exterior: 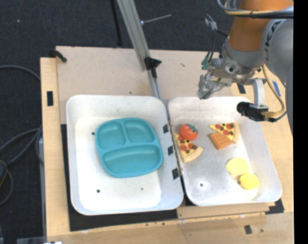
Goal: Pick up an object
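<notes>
The right bin holds a red tomato near its left wall, with a pizza slice just below it. A second pizza slice lies near the bin's middle. Two yellow round pieces sit toward the front right. My gripper hangs above the far edge of the right bin, up and to the right of the tomato, with nothing seen between its fingers. Its fingers point down and left and look close together.
The left bin holds a teal divided plate. A grey metal post slants up from the back between the bins. A black cable fitting hangs over the right bin's far right side.
</notes>
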Available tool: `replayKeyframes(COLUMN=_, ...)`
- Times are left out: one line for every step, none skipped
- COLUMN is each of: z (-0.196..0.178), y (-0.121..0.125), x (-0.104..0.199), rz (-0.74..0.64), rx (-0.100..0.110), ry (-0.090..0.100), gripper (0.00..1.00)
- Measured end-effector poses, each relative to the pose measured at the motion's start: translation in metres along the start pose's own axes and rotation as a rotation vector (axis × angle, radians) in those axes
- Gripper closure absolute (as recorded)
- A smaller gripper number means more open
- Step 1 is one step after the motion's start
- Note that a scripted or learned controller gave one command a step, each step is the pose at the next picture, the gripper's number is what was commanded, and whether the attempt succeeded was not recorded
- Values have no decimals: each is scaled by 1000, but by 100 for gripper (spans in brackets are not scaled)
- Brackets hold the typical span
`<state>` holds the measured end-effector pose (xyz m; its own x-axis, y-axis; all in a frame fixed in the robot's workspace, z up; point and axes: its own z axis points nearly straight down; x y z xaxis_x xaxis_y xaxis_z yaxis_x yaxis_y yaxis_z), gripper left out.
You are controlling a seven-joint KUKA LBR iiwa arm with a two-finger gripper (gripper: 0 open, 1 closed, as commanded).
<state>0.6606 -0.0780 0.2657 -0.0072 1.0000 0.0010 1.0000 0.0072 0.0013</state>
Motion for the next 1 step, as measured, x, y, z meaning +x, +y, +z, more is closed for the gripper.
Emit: replayKeyframes(z=14, y=-13, x=51, rz=1, rx=3, ry=0, gripper=100)
